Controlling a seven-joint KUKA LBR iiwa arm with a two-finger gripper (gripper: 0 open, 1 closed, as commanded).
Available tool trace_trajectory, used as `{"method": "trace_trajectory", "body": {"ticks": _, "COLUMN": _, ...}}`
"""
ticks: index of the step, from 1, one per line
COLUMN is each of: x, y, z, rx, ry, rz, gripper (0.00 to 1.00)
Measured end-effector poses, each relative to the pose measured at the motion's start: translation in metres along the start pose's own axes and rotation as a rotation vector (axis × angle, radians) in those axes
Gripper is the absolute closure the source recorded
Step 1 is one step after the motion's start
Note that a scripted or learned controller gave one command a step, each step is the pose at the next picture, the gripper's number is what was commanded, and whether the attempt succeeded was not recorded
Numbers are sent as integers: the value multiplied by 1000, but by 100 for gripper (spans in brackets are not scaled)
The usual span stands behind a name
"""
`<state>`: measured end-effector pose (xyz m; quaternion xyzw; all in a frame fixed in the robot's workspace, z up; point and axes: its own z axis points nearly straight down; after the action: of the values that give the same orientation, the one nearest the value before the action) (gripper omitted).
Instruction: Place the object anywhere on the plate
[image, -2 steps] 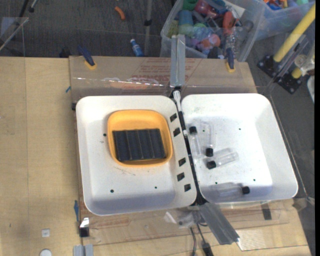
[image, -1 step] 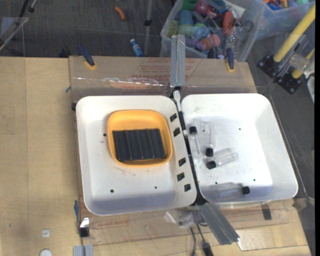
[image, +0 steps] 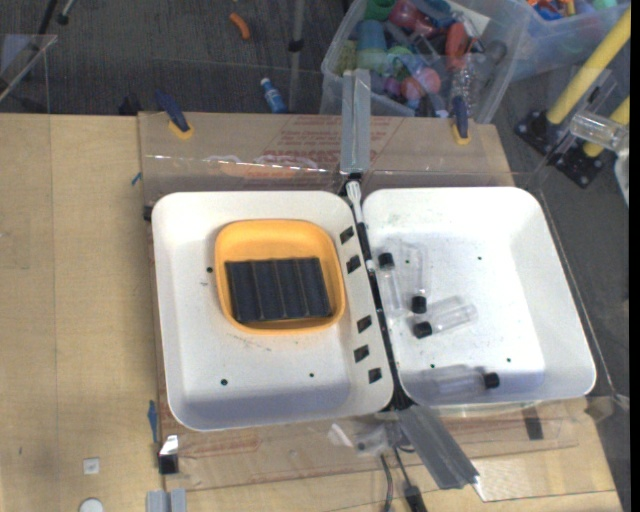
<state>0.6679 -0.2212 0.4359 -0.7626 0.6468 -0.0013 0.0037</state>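
Two shallow white plastic bins sit side by side on the wooden bench. Within the left bin (image: 190, 390) lies a rounded-square orange plate (image: 232, 245), and a flat dark ribbed rectangular slab (image: 277, 290) rests on the plate's floor, well inside its rim. A narrow divider with black tabs (image: 362, 310) runs between the bins. To its right, the right bin (image: 520, 260) holds several clear plastic tubes with black caps (image: 440, 318), scattered near the divider and toward the front wall, one lying along the front edge. No part of the gripper can be judged, so whether it is spread or closed cannot be told.
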Motion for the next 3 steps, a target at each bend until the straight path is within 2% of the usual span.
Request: {"method": "trace_trajectory", "body": {"ticks": 3, "x": -5, "y": 0, "z": 1, "rx": -5, "ry": -2, "rz": -192, "gripper": 100}}
